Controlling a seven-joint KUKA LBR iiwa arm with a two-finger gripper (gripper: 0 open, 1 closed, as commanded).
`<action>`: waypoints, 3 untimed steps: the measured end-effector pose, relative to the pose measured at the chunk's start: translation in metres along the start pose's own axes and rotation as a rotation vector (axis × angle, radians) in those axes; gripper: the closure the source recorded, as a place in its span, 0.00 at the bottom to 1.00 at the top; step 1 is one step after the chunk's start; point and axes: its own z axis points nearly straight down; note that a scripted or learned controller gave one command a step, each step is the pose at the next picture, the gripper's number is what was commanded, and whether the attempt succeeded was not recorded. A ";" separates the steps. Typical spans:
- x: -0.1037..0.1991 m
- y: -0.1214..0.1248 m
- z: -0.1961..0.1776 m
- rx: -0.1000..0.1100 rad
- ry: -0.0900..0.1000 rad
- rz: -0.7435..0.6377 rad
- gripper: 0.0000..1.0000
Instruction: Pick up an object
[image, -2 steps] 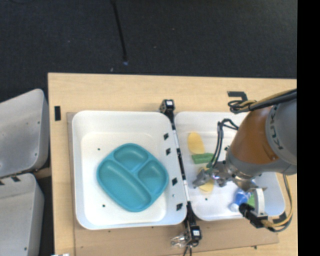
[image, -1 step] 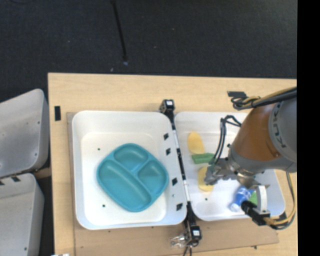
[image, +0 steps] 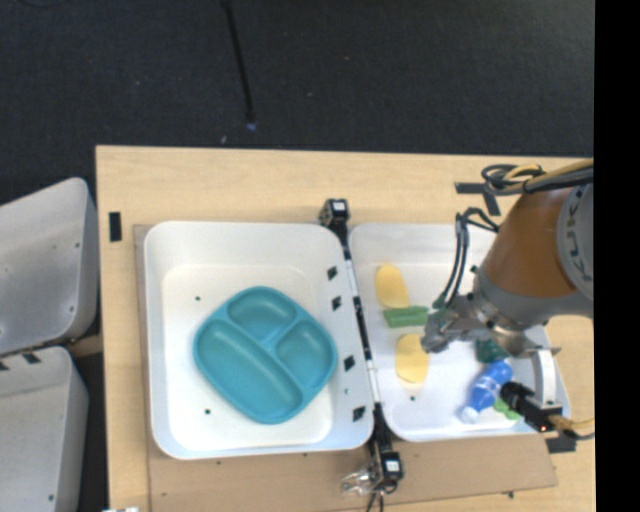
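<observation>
Left bin (image: 160, 300) holds a teal divided plate (image: 263, 352). Right bin (image: 420, 245): green block (image: 405, 317) as landmark. Yellow piece (image: 391, 286) just above it, second yellow piece (image: 411, 359) below it. Gripper (image: 440, 332) just right of block. Blue object (image: 484, 390) lower right.

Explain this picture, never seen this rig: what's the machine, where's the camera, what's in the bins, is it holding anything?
One camera, fixed above a wooden bench, looks down at a slant. The grey machine with the orange band is a robot arm reaching in from the right. Its gripper is low over the right bin; I cannot tell whether it holds anything. The left bin holds a teal divided plate. The right bin holds two yellow pieces, a green block between them, a blue object and a small dark green item partly hidden under the arm.
</observation>
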 end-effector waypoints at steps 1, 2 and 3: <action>-0.003 0.000 -0.062 -0.001 -0.001 -0.001 1.00; -0.003 0.001 -0.075 0.000 0.000 -0.002 1.00; 0.040 0.023 -0.067 0.000 -0.001 0.002 1.00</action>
